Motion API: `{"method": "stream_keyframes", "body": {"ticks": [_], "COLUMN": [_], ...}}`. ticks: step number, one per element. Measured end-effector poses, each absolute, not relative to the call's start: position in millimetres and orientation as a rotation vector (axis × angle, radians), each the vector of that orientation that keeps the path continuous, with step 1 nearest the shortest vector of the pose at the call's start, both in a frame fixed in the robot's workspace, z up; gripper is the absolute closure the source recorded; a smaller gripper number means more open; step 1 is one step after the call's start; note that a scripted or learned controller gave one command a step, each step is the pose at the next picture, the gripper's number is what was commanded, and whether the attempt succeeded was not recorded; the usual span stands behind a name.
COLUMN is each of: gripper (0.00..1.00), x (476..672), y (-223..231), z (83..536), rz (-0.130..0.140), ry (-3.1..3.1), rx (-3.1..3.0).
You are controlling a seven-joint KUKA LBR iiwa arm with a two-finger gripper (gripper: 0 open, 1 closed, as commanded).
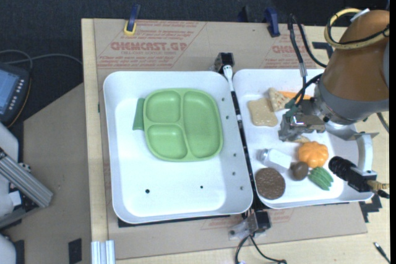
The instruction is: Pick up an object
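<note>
My gripper (292,130) hangs low over the middle of the right bin (246,85). Just below it lies an orange pumpkin-shaped toy (313,153). A tan bread slice (262,113) lies to its left, and a second tan piece (276,98) sits beside an orange strip (286,94) at the back. Along the bin's front lie a white tube (276,157), a round brown cookie (270,183), a small brown lump (299,170) and a green ridged toy (322,178). I see nothing held in the gripper.
The left bin (124,157) holds a green divided plate (183,124) with a green tab at its left side. A black divider runs between the bins. The grey and orange arm (359,65) covers the right bin's far right part.
</note>
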State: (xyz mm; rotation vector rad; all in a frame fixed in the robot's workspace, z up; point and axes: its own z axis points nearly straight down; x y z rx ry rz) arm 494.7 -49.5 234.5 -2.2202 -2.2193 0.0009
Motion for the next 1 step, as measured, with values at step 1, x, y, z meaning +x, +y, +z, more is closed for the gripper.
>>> {"method": "stream_keyframes", "body": {"ticks": [1], "gripper": [1.00], "x": [490.4], "y": [-49.8], "z": [232.7], "rz": [0.001], "ry": [-2.219], "rx": [-2.220]}}
